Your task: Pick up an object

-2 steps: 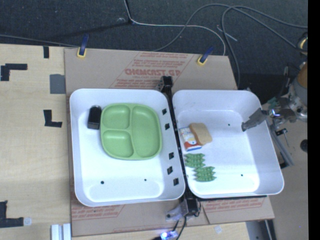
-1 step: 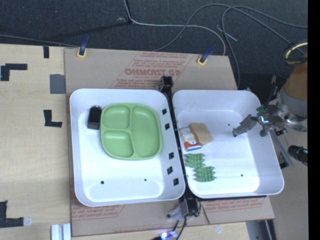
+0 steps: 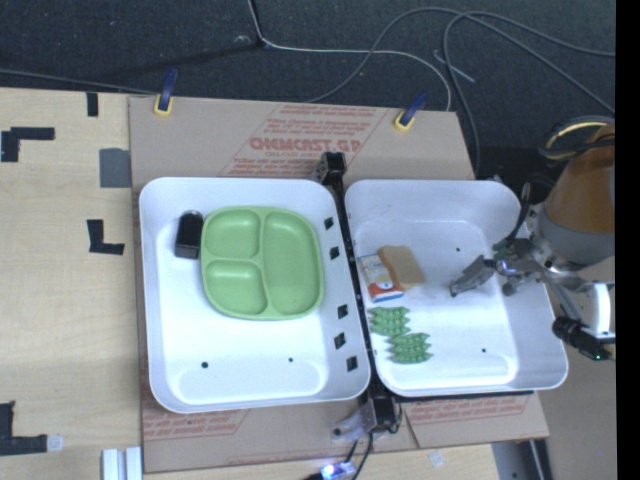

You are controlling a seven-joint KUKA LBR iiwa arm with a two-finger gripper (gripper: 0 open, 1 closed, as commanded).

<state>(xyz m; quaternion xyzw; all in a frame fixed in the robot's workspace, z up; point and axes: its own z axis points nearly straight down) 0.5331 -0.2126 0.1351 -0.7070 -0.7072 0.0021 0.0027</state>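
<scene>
Now hand (image 3: 468, 284) hovers low in right bin (image 3: 440, 200)

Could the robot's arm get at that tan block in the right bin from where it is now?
Probably yes. The gripper hangs over the right bin, and the tan block lies to its left with bare white floor between them. A small carton touches the block's far side, not the near one.
</scene>
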